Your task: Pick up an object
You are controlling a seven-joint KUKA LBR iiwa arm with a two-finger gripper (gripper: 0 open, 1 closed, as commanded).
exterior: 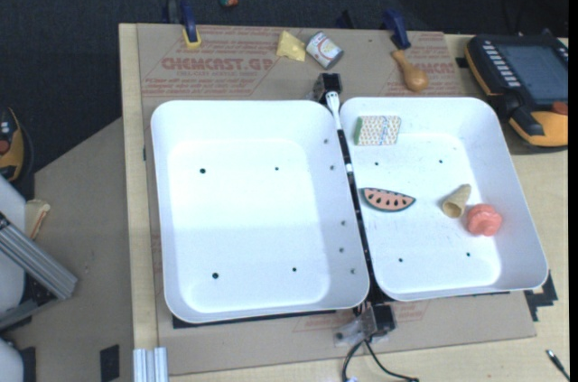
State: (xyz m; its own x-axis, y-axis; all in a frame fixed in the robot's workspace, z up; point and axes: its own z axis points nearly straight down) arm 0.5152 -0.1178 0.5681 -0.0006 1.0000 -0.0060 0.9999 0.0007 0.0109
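Observation:
The right bin holds three objects. A watermelon slice lies near its left wall. An ice cream cone with a pink scoop lies toward the right side. A small patterned rectangular block rests at the bin's back left corner.
The left bin sits beside the right one. Behind the bins on the board lie a yellow wedge, a small white box and a wooden-handled piece. A teach pendant rests at the right. Blue clamps hold the board's back edge.

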